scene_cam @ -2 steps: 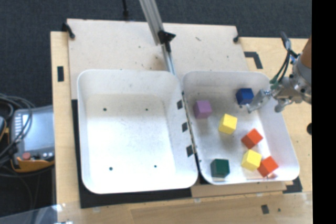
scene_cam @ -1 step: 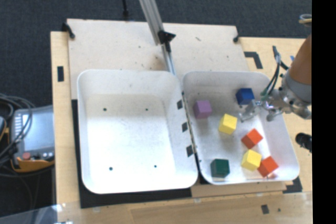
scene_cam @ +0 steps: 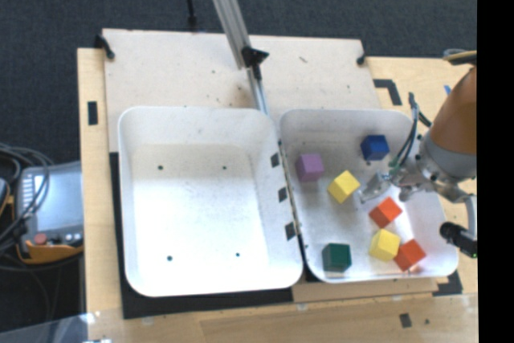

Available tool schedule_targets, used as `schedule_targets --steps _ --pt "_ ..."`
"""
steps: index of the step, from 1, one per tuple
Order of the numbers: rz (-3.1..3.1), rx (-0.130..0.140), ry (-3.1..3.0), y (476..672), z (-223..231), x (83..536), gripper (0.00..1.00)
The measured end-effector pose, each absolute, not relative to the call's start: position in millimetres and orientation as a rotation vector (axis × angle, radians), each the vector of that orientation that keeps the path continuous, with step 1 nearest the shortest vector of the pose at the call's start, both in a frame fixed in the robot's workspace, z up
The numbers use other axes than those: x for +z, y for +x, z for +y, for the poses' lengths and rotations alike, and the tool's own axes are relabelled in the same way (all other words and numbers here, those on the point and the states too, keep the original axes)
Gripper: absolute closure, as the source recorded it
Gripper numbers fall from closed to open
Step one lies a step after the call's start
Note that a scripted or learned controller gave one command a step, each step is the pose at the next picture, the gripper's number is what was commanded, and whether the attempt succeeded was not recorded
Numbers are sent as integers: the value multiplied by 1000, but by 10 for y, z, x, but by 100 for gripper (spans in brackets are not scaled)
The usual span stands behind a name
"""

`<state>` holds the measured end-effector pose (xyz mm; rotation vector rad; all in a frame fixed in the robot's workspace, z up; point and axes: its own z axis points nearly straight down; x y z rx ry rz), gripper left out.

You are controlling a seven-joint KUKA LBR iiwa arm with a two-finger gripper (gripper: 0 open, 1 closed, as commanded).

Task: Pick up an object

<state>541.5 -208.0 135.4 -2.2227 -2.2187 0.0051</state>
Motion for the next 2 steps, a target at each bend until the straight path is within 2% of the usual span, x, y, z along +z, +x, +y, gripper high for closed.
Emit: schedule_targets --steps 1,2 --pt "-2218 -5 -2234 5442 -2082 1493 100" --pt "-2221 -4 -2231 5455 -2141 1938 100"
